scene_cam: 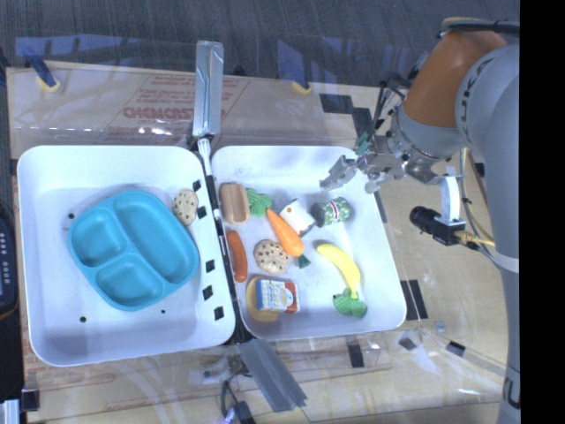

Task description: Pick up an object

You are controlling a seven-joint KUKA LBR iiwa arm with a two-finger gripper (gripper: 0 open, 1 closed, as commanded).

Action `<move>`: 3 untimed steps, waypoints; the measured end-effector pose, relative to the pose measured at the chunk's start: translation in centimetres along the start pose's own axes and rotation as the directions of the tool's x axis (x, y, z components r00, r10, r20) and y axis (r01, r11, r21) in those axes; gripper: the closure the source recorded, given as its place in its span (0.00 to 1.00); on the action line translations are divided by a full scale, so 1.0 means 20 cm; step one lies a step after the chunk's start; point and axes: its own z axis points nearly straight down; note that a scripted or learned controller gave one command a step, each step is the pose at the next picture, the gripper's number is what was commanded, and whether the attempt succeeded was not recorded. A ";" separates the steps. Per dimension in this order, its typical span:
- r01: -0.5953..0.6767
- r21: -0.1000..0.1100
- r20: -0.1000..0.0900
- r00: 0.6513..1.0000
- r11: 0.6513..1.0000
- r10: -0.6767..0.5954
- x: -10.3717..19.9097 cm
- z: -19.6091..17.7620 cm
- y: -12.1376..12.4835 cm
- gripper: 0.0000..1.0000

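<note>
The gripper [353,173] hangs over the far right corner of the right bin [381,263], its grey fingers spread apart with nothing between them. Just below it, near the bin's right wall, lies a small green-and-white can [334,210]. Beside the can, toward the middle of the bin, a white wedge [294,216] touches the top of a carrot [286,233] that slants down toward the near edge. A banana [342,268] lies near the right wall, with a broccoli floret [350,305] at its lower end, close to the near right corner. A yellow-rimmed cup [271,296] sits at the near edge, a cookie [269,254] just above it. Along the left wall lie a sausage [237,254] and a bread roll [234,202].

The left bin [53,325] holds a blue divided plate [132,250] in its middle, and a second cookie [185,206] rests near its right wall.
</note>
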 end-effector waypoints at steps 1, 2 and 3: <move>0.084 -0.032 0.011 0.996 0.996 -0.083 0.05 0.45 0.04 0.00; 0.092 -0.050 0.014 0.996 0.994 -0.092 0.01 0.50 0.06 0.00; 0.155 -0.010 0.004 0.988 0.988 -0.155 -0.03 0.60 0.23 0.00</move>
